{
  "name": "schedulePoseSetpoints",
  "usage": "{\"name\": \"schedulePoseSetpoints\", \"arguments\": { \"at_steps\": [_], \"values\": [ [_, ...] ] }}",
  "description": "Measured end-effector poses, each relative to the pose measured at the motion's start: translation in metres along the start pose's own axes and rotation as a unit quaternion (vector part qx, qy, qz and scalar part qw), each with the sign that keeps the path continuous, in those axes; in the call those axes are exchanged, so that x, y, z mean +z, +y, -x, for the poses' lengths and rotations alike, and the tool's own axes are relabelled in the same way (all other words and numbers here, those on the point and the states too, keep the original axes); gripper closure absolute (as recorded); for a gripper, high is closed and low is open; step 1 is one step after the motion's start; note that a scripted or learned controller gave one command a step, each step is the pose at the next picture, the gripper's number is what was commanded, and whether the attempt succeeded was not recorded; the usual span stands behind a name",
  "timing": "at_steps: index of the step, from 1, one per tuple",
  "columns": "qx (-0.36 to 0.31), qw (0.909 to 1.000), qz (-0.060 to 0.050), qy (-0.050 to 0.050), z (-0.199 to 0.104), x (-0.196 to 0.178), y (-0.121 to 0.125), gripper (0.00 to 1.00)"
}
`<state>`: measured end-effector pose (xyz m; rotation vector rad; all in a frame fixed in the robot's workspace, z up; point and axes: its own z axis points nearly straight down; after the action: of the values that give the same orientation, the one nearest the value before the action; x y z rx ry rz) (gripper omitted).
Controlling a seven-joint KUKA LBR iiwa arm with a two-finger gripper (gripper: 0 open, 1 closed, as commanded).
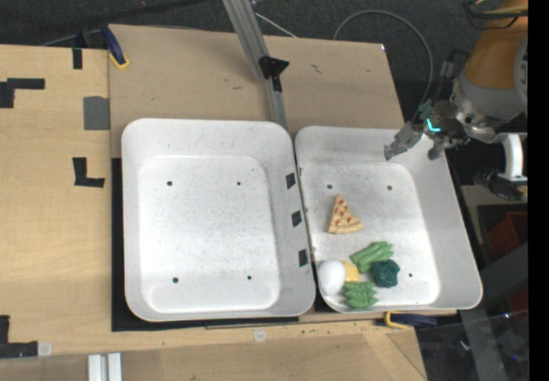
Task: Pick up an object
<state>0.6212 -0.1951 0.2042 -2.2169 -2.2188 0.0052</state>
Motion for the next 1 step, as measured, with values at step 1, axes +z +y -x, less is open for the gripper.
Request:
{"name": "schedulePoseSetpoints", "arguments": {
  "at_steps": [1],
  "values": [
    [-0.001, 1.0, 0.002, -0.001, 0.0, -0.0026, 0.001, 0.0]
  ]
}}
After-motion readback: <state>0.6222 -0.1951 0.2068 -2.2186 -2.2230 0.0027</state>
